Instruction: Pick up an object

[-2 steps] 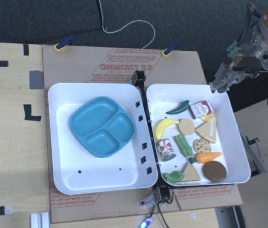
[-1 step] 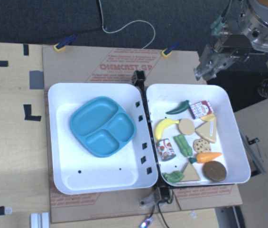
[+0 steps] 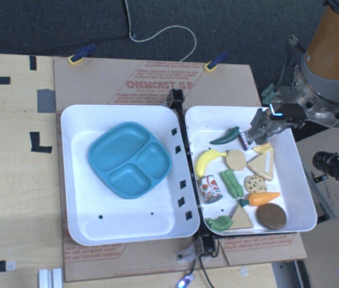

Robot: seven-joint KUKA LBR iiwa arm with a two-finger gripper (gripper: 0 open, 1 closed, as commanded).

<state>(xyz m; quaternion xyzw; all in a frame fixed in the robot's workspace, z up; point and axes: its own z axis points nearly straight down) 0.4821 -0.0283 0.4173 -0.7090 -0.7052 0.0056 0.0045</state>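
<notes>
My gripper (image 3: 255,134) hangs over the far part of the right bin (image 3: 299,179), reaching in from the right. Just below and to its left lie a dark green pepper (image 3: 224,137) and a small purple piece (image 3: 243,140). A pale cheese wedge (image 3: 264,162) and a round tan biscuit (image 3: 236,159) lie right under it. Also in this bin are a yellow banana (image 3: 207,159), a green pod (image 3: 231,183), a small can (image 3: 210,189), a chip cookie (image 3: 254,183), a carrot (image 3: 261,198), a brown disc (image 3: 271,216), a tan triangle (image 3: 242,217) and a green leaf (image 3: 219,224).
The left bin (image 3: 79,161) holds a blue divided plate (image 3: 129,159). Black clips (image 3: 185,185) run along the wall between the two bins. A white cable (image 3: 157,35) lies on the dark floor behind the cardboard sheet (image 3: 157,83).
</notes>
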